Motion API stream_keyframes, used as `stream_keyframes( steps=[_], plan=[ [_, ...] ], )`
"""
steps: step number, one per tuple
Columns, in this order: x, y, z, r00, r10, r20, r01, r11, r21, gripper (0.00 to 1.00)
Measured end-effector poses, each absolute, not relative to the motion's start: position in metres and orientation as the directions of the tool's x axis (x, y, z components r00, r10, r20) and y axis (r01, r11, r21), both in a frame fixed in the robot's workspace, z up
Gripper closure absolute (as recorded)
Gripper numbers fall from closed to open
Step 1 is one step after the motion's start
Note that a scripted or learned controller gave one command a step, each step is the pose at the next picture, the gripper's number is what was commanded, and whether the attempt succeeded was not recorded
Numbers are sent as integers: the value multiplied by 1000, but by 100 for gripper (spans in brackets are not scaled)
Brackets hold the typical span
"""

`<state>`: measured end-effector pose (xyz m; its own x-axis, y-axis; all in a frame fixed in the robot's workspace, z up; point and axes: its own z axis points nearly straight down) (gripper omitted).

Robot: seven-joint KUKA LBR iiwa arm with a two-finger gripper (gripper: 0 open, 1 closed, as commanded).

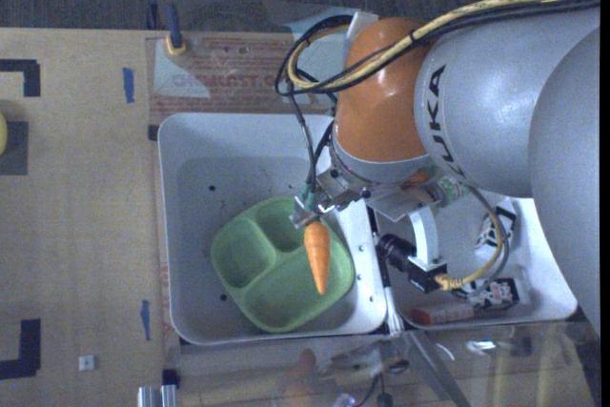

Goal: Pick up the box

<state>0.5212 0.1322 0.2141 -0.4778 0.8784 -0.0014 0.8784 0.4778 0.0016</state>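
A small reddish-brown box (446, 312) lies at the near edge of the right bin (556, 295), beside a black-and-white packet (498, 293). My gripper (309, 214) hangs over the left bin (181, 205), well to the left of the box. It is shut on the top end of an orange carrot (317, 260). The carrot points down over the right side of a green divided tray (262, 267). The arm's orange band (381, 105) and grey body hide most of the right bin.
The green tray fills the near half of the left bin. Black cable fittings (412, 264) on the wrist hang above the wall between the bins. A wooden bench top (76, 234) lies to the left.
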Motion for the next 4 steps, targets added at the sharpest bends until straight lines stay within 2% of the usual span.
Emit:
stream_keyframes(
  steps=[1,2,3,4],
  plan=[
    [586,104,110,-404,915,-2,914,404,19,100],
    [601,123,98,-13,1000,2,1000,13,27,100],
    [540,147,96,153,988,8,988,-153,28,100],
    [501,97,95,-84,996,3,996,84,25,100]
  ],
)
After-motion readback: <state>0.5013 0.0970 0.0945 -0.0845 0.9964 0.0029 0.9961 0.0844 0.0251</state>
